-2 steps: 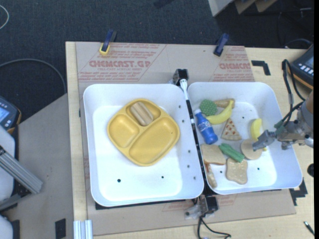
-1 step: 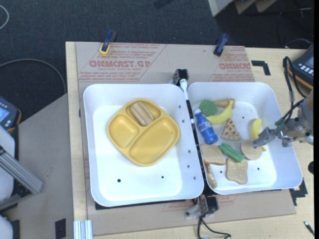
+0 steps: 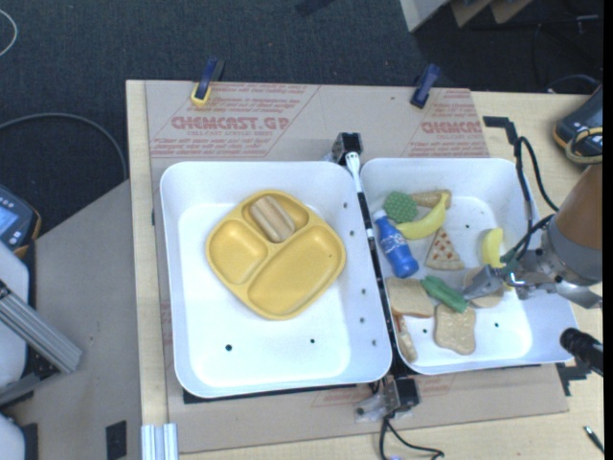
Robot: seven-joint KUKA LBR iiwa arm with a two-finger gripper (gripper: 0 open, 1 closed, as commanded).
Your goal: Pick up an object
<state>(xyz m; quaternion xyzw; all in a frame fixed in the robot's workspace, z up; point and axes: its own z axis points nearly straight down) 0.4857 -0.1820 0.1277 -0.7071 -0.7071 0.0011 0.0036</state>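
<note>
Grey metal at the end of my arm sits low in the right bin (image 3: 508, 175), toward three o'clock of it, and my gripper (image 3: 487, 282) points toward nine o'clock at a crowded heap of toy food; I cannot tell how wide it stands or whether anything is caught in it. Just beside its tip lie a green pickle-like piece (image 3: 443, 292), a toast slice (image 3: 454, 329) at six o'clock of it and a pizza wedge (image 3: 442, 250) at eleven. Crowding is the risk: closing here could pinch two pieces at once, or nudge the green one aside and come up with nothing. A small yellow piece (image 3: 491, 246) sits at my wrist's twelve o'clock, where my arm could knock it. My own body covers the bin's right side, and the tip blurs into shadow. The yellow tray (image 3: 278, 257) in the left bin (image 3: 192, 257) lies well apart.
</note>
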